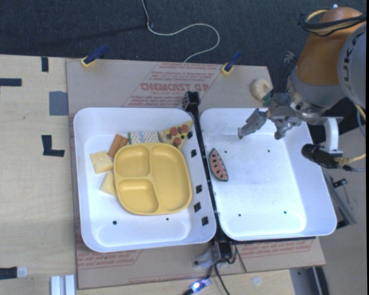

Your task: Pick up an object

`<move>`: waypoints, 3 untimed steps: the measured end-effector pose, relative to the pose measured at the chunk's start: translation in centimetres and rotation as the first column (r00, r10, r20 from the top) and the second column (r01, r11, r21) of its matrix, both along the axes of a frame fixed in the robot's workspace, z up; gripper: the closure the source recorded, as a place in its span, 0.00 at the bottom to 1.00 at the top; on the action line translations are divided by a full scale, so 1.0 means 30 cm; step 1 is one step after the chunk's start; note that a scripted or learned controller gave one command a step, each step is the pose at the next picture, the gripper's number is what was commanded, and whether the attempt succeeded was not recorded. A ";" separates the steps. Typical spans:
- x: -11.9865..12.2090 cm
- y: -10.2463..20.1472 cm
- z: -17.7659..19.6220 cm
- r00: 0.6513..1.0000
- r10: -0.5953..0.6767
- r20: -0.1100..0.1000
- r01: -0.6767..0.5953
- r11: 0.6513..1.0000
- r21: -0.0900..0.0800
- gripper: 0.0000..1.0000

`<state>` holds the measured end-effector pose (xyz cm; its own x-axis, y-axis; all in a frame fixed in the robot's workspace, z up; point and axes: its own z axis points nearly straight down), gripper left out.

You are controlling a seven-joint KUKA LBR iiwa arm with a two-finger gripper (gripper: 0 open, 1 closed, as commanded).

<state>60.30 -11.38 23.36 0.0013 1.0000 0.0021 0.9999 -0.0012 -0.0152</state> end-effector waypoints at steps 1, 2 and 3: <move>0.008 0.000 0.027 1.000 0.003 0.014 -0.003 1.000 -0.002 0.00; -0.003 0.016 -0.121 1.000 0.003 0.010 -0.003 1.000 -0.002 0.00; -0.013 -0.002 -0.275 1.000 0.002 0.009 -0.002 1.000 -0.003 0.00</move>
